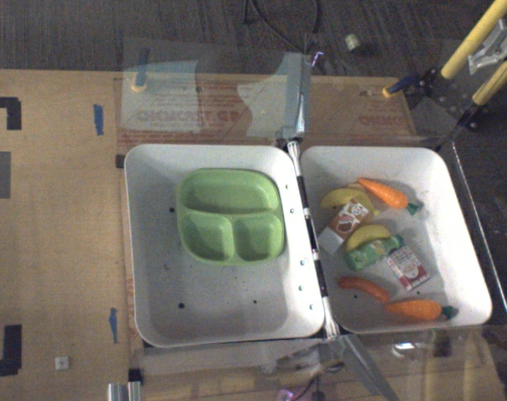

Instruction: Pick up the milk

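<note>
Divided plate [231, 215] in the left bin [153, 307]. In the right bin [462, 224], 2 cartons [347, 221] [407, 268], 2 bananas [347, 197], 3 carrots [383, 193] clustered, bottle [372, 253] between.

The milk [345, 222] is a small carton with a brown-and-red printed face and a white end. It lies on its side, slanted, in the right bin [462, 224], just right of the frame's centre, between two yellow bananas and touching both.
</note>
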